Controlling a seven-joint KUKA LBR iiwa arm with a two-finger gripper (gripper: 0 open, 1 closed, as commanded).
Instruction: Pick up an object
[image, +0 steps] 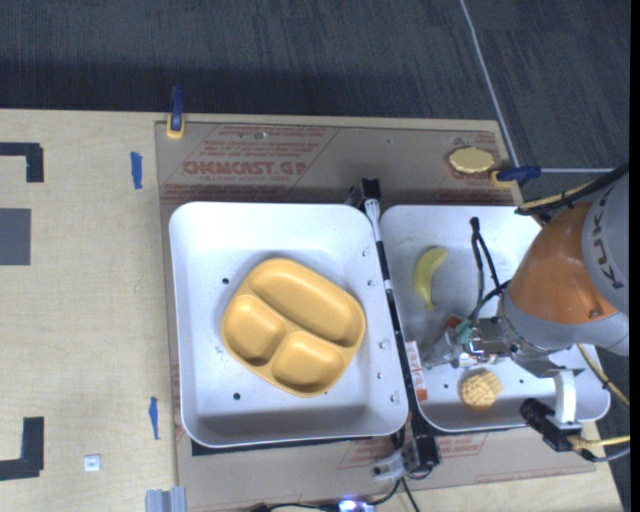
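Camera view looks down on two white bins set side by side on a table (80, 330). A small round waffle-like cookie (480, 388), tan with a grid pattern, lies near the front edge of the right bin (440, 240). Farther back in that bin lies a yellow banana (429, 274), curved and apart from the cookie.

Over the right bin, the gripper (470, 343) hangs just behind the cookie and in front of the banana, with nothing visibly held. Its metal parts and some red and green bits crowd together there, so whether the fingers are spread or pressed together cannot be told. The grey arm with its orange band (560, 275) reaches in from the right, and black cables loop over the bin beside it.

In the left bin (200, 240) rests a large yellow tray (292, 325) with three rounded compartments, sitting near the middle. A brown board (300, 160) lies under both bins, and a small tan disc (471, 160) sits on its far right corner.
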